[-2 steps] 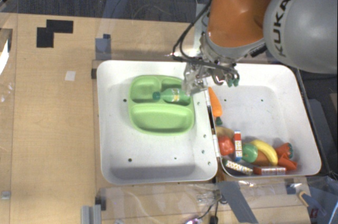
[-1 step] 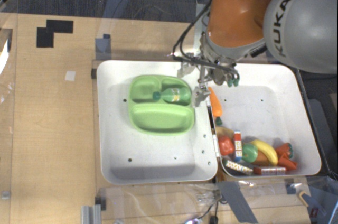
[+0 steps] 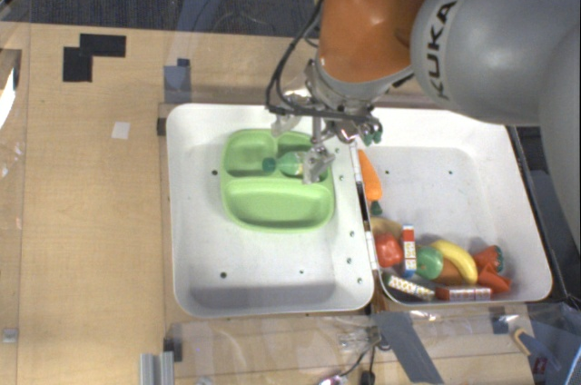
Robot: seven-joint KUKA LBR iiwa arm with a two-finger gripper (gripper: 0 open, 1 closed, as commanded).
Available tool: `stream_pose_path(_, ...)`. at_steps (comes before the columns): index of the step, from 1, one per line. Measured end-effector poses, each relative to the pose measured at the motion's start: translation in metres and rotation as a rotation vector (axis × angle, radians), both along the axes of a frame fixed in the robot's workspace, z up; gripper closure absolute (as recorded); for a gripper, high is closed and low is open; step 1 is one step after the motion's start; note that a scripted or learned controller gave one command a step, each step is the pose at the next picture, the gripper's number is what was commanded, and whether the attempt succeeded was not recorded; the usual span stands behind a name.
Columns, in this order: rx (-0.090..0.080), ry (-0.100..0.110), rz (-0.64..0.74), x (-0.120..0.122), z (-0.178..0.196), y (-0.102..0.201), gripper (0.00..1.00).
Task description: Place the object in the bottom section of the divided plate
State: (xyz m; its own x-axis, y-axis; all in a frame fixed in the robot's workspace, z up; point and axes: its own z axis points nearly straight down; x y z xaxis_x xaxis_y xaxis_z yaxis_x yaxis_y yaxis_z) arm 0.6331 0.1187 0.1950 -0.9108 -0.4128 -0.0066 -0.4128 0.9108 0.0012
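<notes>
A: Where does the small green rounded object (image 3: 289, 162) sit?

B: Directly beneath the pincer (image 3: 317, 163), just to its left, over the upper part of the light green divided plastic plate (image 3: 277, 192). A tiny dark teal piece (image 3: 269, 163) lies a little further left, in the same upper compartment. Whether the pincer is clenched on the green object or released cannot be told; the metal parts are too small and cluttered to read.

A: So which step is this?

B: It looks like the carry or the approach to the plate. The bottom section, the large trough nearer the camera than the pincer, appears to have nothing in it, so the placing is judged not yet done.

A: And the next move?

B: The arm would need to bring the object toward the viewer, past the dividing ridge, and lower it into that trough before letting go.

A: The containers?

B: The plate lies in the left white bin (image 3: 195, 220). The right white bin (image 3: 472, 165), on the pincer's other side, holds an orange carrot (image 3: 369, 178) near the shared wall and a heap of toy food in its near corner, including a yellow banana (image 3: 457, 259) and a red tomato (image 3: 389, 251). Both bins rest on the wooden worktop (image 3: 82, 220).
</notes>
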Motion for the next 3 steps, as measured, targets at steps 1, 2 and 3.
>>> stream_pose_path(1,0.004,-0.005,-0.005,0.003,0.010,0.000,1.00)
stream_pose_path(2,0.001,-0.001,-0.328,0.038,0.078,-0.018,1.00)
stream_pose_path(3,0.002,0.000,-0.800,-0.064,0.213,-0.023,1.00)
